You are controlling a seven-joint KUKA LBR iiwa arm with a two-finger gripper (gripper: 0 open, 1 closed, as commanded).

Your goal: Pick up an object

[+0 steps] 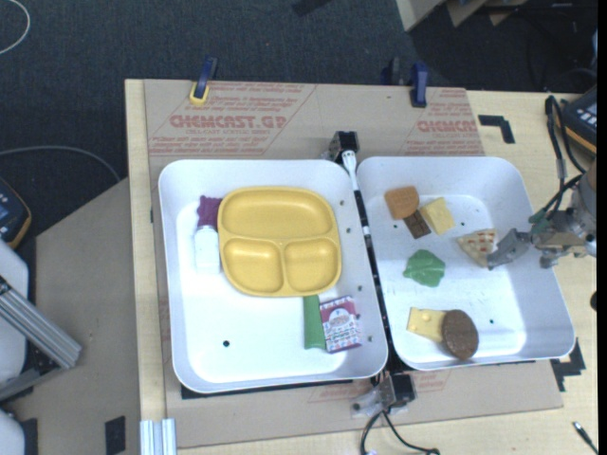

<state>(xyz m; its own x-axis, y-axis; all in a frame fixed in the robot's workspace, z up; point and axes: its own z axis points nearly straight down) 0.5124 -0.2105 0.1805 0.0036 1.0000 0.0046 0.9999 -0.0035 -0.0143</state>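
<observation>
A: Gripper (pixel 520 246) position?
B: Over right bin (pixel 531 325), near its right wall, just beside pizza-like slice (pixel 477 244). Not touching, as far as visible.
A: Finger state?
B: Cannot tell. Nothing visibly held.
A: Left bin (pixel 190 339)?
B: Yellow divided tray (pixel 280 240), small carton (pixel 340 323) below it.
</observation>
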